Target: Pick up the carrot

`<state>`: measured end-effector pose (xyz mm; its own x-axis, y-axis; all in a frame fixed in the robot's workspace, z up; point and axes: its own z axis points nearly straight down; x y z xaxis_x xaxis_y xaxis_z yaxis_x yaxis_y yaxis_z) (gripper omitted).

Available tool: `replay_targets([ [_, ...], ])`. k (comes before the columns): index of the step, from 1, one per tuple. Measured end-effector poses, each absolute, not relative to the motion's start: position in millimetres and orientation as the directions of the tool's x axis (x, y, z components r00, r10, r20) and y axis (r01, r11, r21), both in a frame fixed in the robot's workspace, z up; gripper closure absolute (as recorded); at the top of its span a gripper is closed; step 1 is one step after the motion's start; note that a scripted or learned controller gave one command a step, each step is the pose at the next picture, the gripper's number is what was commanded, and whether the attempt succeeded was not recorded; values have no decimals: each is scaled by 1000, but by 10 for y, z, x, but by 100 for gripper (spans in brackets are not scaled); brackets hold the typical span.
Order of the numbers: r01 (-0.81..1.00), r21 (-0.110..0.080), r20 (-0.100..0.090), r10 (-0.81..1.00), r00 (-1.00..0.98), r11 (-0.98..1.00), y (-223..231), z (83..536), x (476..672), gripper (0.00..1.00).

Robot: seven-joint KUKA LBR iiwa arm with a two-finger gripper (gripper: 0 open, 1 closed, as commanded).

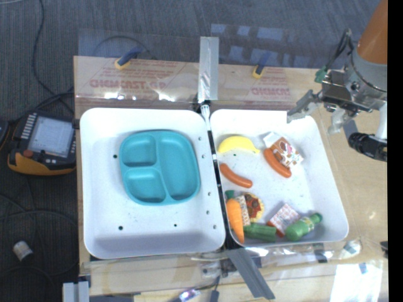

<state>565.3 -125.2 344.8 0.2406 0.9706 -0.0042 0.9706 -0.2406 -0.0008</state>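
A single fixed camera looks down from above the tabletop (359, 187) at a slant, far enough back to take in both white bins: the left bin (101, 187) and the right bin (327, 187) sit side by side near the middle, with dark carpet (189, 11) along the top and left. The near edge of the tabletop meets the bottom of the frame. The arm (378, 30) enters at the upper right, cut by the frame edge, so the end effector (334, 96) appears to sit beyond the right bin's far corner.
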Motion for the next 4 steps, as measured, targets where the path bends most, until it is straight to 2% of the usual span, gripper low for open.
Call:
replay_targets([
  [1,934,-4,-3,934,358,-358,-1557,2479,5237,0],
  [2,998,-2,0,998,61,-61,-874,2496,5231,0],
  [3,993,-4,-3,993,121,-121,-911,1887,5676,0],
  [4,994,0,-4,994,106,-106,-1145,3900,5719,0],
])
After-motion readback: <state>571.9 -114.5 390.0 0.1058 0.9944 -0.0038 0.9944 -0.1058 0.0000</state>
